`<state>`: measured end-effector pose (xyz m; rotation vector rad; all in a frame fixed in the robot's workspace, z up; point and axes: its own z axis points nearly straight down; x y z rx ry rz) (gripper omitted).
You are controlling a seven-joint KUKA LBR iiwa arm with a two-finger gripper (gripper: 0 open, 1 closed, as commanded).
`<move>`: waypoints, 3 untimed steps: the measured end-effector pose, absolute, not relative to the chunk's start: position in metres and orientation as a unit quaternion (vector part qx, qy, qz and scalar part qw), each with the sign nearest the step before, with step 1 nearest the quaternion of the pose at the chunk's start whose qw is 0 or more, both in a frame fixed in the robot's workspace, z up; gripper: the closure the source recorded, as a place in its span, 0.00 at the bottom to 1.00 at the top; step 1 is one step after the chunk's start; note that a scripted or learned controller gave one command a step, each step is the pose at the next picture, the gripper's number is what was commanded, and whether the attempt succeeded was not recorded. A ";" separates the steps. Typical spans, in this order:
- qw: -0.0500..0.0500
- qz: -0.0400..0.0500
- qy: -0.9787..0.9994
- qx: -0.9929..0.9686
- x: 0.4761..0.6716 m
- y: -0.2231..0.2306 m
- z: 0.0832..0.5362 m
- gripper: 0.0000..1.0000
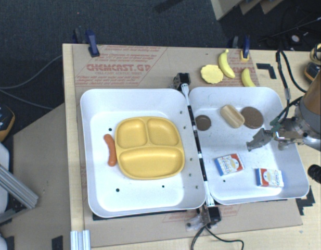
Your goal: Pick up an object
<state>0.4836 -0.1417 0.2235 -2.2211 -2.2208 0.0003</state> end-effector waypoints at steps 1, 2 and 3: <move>0.001 -0.001 -0.710 -0.705 0.548 -0.087 0.078 0.00; -0.008 -0.004 -0.707 -0.707 0.609 -0.129 0.180 0.00; -0.001 0.000 -0.707 -0.708 0.636 -0.157 0.114 0.00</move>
